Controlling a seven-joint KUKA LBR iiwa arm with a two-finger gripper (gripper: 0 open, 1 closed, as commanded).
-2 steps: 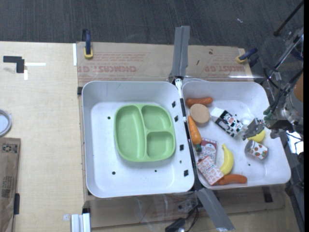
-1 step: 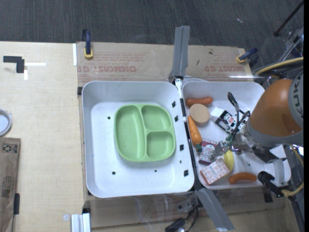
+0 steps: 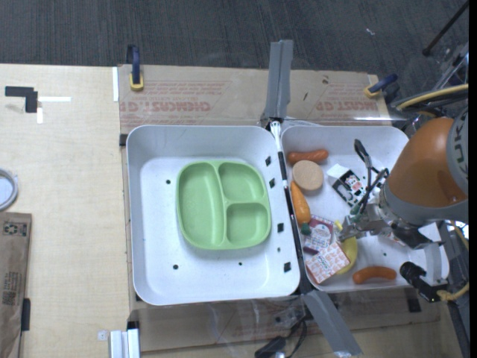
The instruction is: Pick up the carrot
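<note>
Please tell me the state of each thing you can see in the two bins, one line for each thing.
Carrot: lying along the right bin's left wall, not held.
Green divided plate: flat in the left bin, nothing in its compartments.
Two sausages: lying loose, one at the far wall, one near.
Round bun: lying beside the carrot's top.
Hand: low over the packets, grip unclear.

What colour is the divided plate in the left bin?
Light green plate, plain, no pattern; seen clearly in the camera view.
</note>
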